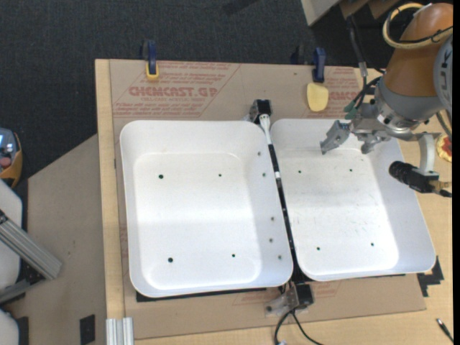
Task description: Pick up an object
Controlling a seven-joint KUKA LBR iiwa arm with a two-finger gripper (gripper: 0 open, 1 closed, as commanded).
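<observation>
- You see the tool [352,139] at about 2 o'clock in the view, over the far edge of the right bin [402,257]. Its two grey fingers [332,138] are spread apart and there is nothing between them.
- The arm [417,63] comes in from 3 o'clock; its orange band is cut off by the upper right corner of the view.
- A small pale yellow object [317,96], rounded and smooth, lies on the brown board [108,192] at about 1 o'clock, outside the bins, just beyond the far rim of the right bin and near a blue clamp [318,62]. It is apart from the tool.
- The left bin [136,214] and the right bin are shallow, white, with rounded corners; they touch along a dark strip [279,192] at the middle.
- The floors of both bins are wide and open; you can see only small dark dots on them, and faint grey marks in the right one.
- A black part [413,175] sticks out at 3 o'clock over the right rim; what it is, is hard to say.
- The board carries red printed letters, partly hidden by the bins.
</observation>
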